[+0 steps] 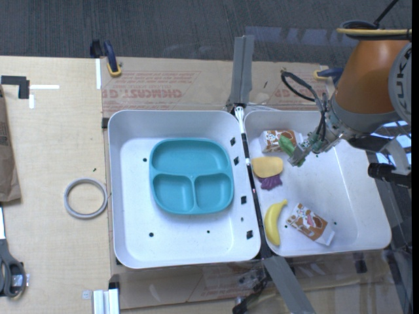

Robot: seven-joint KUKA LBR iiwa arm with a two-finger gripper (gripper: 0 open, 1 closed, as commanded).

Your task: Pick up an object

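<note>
In the right bin (pixel 359 205) lie several objects. A yellow banana (pixel 273 221) rests near the front left. Beside it sits a brown-and-white snack packet (pixel 308 223). A pale yellow rounded piece (pixel 267 167) lies on a purple item (pixel 271 182) by the left wall. A printed packet with green and red (pixel 278 140) is at the back. My gripper (pixel 296 154) hangs low just right of that packet and the yellow piece. I see nothing between its fingertips.
The left bin (pixel 131 195) holds a teal divided plate (pixel 192 175). A tape ring (pixel 86 197) lies on the wooden bench at left, scissors (pixel 12 275) near the lower left corner. A grey post (pixel 241 70) stands behind the bins' shared wall.
</note>
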